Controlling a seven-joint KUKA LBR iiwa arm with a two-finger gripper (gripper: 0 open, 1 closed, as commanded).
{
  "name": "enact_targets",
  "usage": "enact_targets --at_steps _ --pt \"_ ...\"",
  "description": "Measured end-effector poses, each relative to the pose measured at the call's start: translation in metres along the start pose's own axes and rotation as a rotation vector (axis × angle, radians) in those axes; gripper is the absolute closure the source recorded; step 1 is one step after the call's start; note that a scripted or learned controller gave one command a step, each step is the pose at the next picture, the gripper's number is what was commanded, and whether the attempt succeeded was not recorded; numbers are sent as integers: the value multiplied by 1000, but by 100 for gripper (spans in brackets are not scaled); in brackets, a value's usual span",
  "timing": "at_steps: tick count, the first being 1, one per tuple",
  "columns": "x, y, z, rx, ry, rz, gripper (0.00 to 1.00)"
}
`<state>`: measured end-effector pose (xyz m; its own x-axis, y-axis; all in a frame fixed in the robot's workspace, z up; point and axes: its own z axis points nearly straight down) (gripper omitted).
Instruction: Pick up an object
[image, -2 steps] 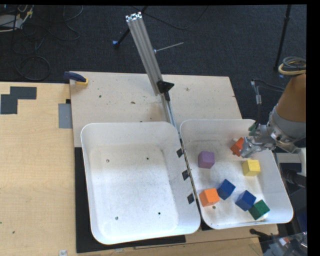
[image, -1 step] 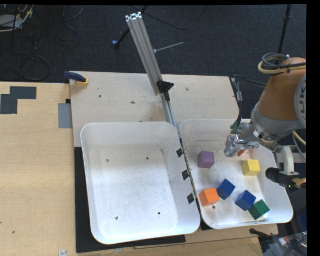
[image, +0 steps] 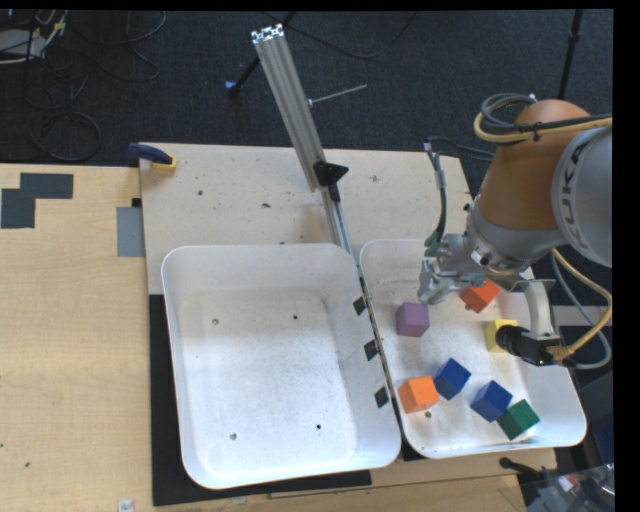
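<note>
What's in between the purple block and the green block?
In the camera view, two blue blocks lie roughly along the line from the purple block to the green block.

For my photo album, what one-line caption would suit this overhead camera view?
A grey-and-orange robot arm's gripper hangs above a purple block among coloured blocks in the right bin.

A pale wooden bench (image: 70, 330) seen from above. Two shallow white bins sit on it side by side, touching: a larger left bin (image: 180, 300) and a smaller right bin (image: 570, 420). A blue and yellow clamp (image: 152, 156) lies near the far left corner of a speckled board (image: 240, 195) behind the bins.
</note>
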<state>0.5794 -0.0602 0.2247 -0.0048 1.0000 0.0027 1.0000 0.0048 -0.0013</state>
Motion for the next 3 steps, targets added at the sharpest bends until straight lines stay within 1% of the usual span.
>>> enact_targets --at_steps 1,2,3 --pt "51 -1 -10 0 0 0 100" --pt "95 -3 -12 1 -1 1 100" --pt "153 -2 -16 1 -1 0 100"
